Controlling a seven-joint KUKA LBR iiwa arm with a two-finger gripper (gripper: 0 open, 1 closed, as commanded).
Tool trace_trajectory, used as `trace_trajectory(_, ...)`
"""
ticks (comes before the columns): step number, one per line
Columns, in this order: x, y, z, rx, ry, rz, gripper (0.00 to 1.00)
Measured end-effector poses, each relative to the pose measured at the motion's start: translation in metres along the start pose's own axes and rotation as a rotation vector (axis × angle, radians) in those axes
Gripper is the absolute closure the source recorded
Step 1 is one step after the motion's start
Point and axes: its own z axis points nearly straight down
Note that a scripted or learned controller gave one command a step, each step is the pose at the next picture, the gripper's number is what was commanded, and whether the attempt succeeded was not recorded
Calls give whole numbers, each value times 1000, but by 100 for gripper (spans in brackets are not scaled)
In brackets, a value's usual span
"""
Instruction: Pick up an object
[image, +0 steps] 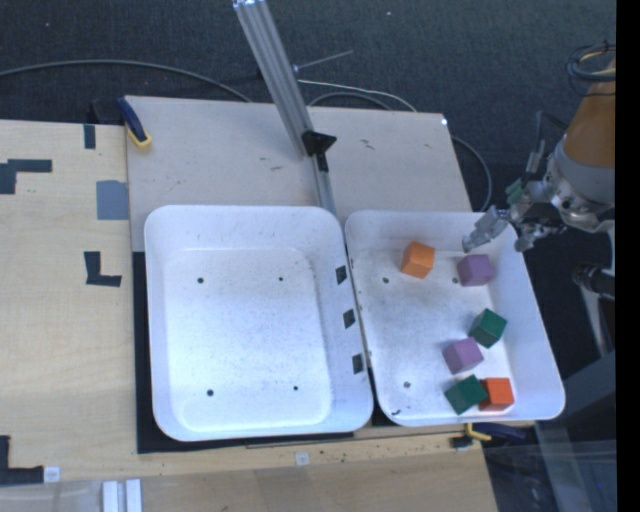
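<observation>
The right bin holds several small cubes. An orange cube and a purple cube lie near its far side. A green cube and a second purple cube sit lower down. Another green cube touches a red-orange cube at the near right corner. My gripper hangs over the bin's far right edge, just above and to the right of the first purple cube. Its fingers are spread open with nothing between them.
The left bin stands beside the right one, their rims touching. A slanted metal rail runs from the top down to the gap between the bins. Cables lie on the dark floor behind the bench.
</observation>
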Motion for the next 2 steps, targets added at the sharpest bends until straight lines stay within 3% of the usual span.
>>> trace_trajectory(1,58,59,150,5,3,-2,0)
trace_trajectory(2,56,60,135,1,-1,-2,100)
